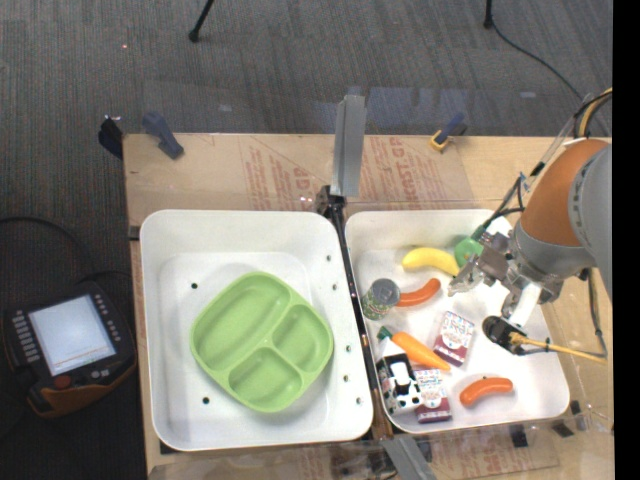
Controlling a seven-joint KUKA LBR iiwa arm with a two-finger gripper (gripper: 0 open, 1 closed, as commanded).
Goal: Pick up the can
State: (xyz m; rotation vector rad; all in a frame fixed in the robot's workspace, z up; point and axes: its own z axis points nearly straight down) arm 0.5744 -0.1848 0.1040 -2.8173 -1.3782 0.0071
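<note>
Gripper (487, 273) hangs in the right bin (555, 388); honestly can't tell its opening from here. The can (381, 295) sits well off to its left, with a sausage (419, 291) between and banana (430, 259) close by. My guess: a sloppy reach snags those instead.

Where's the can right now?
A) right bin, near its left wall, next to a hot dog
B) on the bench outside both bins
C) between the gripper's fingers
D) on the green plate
A: the can stands in the right bin close to its left wall, with a hot dog just to its right; the gripper is off to the right, apart from it.
</note>
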